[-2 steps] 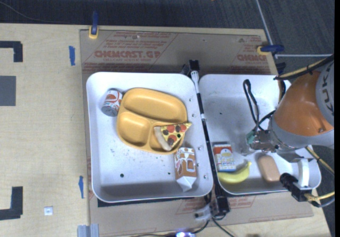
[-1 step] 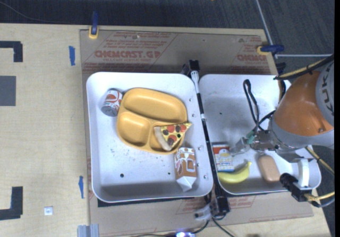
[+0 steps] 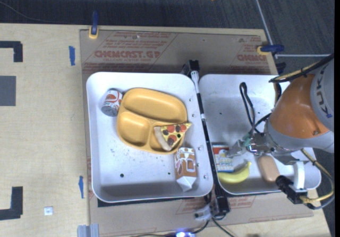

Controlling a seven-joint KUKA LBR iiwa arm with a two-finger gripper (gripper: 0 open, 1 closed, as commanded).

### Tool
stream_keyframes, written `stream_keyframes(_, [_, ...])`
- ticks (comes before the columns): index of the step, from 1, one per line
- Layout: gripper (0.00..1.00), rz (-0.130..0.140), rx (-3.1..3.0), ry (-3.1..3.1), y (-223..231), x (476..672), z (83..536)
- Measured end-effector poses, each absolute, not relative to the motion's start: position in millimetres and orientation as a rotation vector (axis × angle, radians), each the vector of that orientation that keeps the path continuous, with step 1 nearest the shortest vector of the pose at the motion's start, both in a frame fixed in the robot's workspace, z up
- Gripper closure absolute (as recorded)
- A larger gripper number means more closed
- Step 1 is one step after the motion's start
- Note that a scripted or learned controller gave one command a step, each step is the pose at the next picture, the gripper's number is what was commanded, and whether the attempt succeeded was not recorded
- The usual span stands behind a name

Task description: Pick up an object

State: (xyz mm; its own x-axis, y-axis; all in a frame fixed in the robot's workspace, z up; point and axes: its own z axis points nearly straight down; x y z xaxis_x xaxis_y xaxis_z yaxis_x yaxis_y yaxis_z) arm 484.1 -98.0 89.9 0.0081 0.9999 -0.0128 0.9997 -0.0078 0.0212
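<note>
The right bin (image 3: 223, 92) holds a yellow banana (image 3: 234, 174) at its front edge. A small red-and-white packet (image 3: 222, 157) lies just behind the banana, and a tan sausage-shaped piece (image 3: 268, 168) lies to its right. My gripper (image 3: 246, 144) hangs low over the front of this bin, just above and right of the packet and behind the banana. The grey wrist and orange band (image 3: 297, 111) hide the bin's right side. Nothing is visibly held.
The left bin (image 3: 101, 140) holds a yellow divided dish (image 3: 143, 116) with a pizza slice (image 3: 171, 135) on it, a can (image 3: 110, 102) at the back left and a small carton (image 3: 186, 168) at the front right. A black cable (image 3: 245, 100) loops across the right bin.
</note>
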Motion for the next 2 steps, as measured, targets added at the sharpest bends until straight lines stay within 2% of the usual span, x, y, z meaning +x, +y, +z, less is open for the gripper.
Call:
stream_keyframes(1, [1.0,0.013,2.208,2.192,-98,486.0,101])
stream_keyframes(2, [1.0,0.003,2.219,2.222,-28,509.1,185])
